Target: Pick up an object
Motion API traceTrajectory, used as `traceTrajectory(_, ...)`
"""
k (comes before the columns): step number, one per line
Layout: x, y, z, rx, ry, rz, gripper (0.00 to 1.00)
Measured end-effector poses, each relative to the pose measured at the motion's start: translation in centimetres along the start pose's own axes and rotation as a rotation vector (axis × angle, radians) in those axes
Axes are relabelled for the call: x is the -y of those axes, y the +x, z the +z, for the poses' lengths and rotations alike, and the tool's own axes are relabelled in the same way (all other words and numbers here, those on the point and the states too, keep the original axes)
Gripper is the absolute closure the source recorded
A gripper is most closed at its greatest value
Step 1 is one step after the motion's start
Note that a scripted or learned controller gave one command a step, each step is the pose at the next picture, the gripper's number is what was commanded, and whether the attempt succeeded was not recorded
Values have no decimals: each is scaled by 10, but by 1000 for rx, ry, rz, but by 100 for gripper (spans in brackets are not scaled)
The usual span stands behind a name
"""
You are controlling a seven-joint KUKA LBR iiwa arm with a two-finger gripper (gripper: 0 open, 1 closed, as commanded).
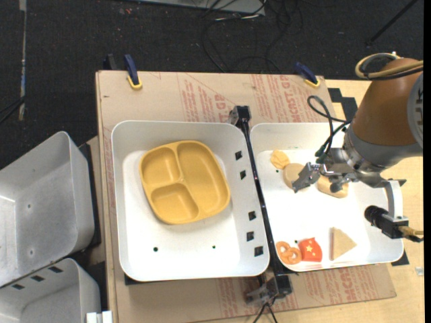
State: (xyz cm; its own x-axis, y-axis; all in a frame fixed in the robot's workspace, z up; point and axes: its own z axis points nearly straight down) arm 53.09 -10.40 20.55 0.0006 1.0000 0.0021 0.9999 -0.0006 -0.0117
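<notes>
Your gripper (322,175) is down low in the right bin (377,251), and from the fingers outward here is what you have: one dark finger (304,178) juts left, its tip right against a tan food piece (292,174), and the rest of the gripper sits over a second tan lump (334,188) that pokes out below the wrist. Whether those fingers are spread or closed, I cannot tell from this angle (the wrist and the cabling cover the gap), and nothing shows clearly pinched between them, so do not count anything as held. As for progress, I judge you to be at the reach-and-grasp stage: the arm is at the objects, but no lift is under way, so the closing, the grip check and the raise are all left. The nearest candidates are those two tan pieces, touching or just beside the fingers; a small yellow piece (279,159) lies just up and left of them, near the bin's left wall. Well apart, along the bin's near edge, you have an orange ring (289,252), a red block (310,248) just beside it, and a tan wedge (341,241) further right. Over in the left bin (131,247) the yellow divided plate (183,181) sits alone, far from your fingers.
</notes>
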Motion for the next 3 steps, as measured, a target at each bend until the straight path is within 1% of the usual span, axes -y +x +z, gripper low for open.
traceTrajectory(1, -3, 0, -5, 2, -11, -2, 0)
traceTrajectory(2, -3, 3, 59, 0, -4, 1, 0)
traceTrajectory(3, -3, 3, 113, 1, -6, 1, 0)
